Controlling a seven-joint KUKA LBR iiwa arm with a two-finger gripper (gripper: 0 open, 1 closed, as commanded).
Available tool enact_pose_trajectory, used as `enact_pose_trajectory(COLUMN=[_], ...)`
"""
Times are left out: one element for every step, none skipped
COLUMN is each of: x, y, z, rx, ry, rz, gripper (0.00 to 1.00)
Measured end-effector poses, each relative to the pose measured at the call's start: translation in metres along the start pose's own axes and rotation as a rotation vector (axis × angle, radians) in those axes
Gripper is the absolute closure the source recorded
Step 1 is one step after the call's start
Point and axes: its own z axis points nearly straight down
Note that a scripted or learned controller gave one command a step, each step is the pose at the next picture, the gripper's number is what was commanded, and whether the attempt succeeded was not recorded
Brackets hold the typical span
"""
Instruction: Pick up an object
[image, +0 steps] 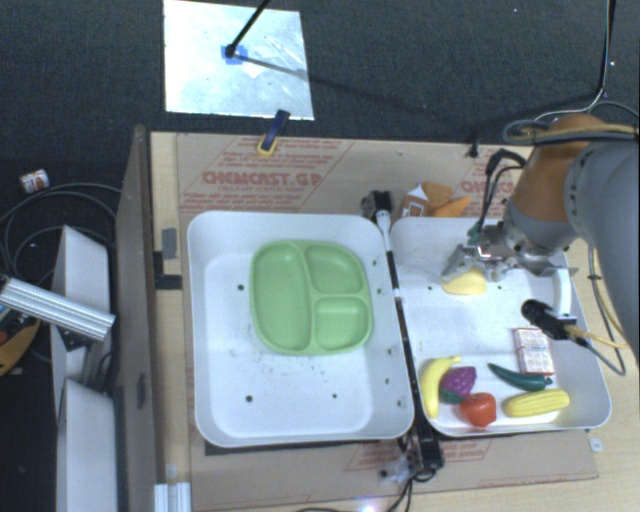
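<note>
dark carpet surrounds a cardboard-topped bench (300, 170); two white bins (230, 400); claw (478, 262) over a yellow piece (465, 284), grip unclear.

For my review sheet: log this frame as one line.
gripper: right bin, over pale yellow item | grasp: cannot tell | left bin: green divided plate

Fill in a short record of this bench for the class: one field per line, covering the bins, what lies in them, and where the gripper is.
left bin: holds green divided plate
right bin: banana, purple grapes, red tomato, corn cob, green pepper, small red box, pale yellow object
gripper: just above pale yellow object, upper part of right bin
grasp: cannot tell
</note>
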Motion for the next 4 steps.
enact_pose_trajectory(x=[-0.001, -0.001, -0.006, -0.006], y=[0.003, 0.003, 0.001, 0.004], z=[-0.016, -0.015, 0.0, -0.015], rx=[-0.011, -0.01, -0.001, -0.011], ry=[-0.001, -0.001, -0.001, -0.002], rz=[-0.001, -0.001, 0.003, 0.001], gripper=[1.0, 0.0, 0.0, 1.0])
